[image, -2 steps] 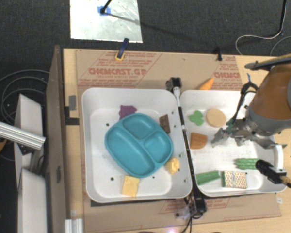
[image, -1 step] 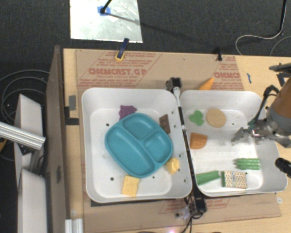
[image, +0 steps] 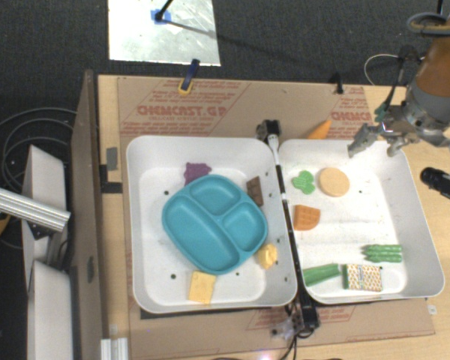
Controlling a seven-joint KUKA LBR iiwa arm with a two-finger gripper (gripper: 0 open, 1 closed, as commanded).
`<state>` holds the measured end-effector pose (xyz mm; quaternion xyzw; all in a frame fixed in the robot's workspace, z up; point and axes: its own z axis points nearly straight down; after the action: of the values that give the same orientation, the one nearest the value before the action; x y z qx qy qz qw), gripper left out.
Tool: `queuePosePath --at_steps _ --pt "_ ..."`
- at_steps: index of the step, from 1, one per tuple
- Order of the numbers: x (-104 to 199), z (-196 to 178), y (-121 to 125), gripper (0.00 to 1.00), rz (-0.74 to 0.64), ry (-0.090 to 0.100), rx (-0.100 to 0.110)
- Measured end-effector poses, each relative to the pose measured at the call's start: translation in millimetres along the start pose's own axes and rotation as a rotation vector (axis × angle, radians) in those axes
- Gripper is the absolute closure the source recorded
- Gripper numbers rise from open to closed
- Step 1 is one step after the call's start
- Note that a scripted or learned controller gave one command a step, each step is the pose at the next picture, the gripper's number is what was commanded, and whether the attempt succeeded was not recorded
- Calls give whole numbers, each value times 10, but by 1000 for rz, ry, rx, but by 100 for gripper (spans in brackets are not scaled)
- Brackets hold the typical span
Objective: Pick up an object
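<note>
**Gripper above the right bin's far edge**

My gripper (image: 376,139) hung open, its two grey fingers spread and holding nothing, over the far rim of the right bin (image: 424,223). Below and to its left lay a smooth tan disc (image: 333,181), with a flat green leaf shape (image: 304,181) just beside it and a ridged orange wedge (image: 307,217) nearer the camera. The left bin (image: 146,201) held a glossy teal divided tray (image: 214,223).
</note>
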<state>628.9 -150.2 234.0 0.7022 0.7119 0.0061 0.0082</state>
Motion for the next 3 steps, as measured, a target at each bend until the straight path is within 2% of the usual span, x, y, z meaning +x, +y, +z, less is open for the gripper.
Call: queuePosePath --at_steps 1,2,3 --pt "529 1470 -728 0 14 7 18" --pt "-31 1215 -1122 0 18 1 21" --pt "306 1162 -538 0 6 2 13"
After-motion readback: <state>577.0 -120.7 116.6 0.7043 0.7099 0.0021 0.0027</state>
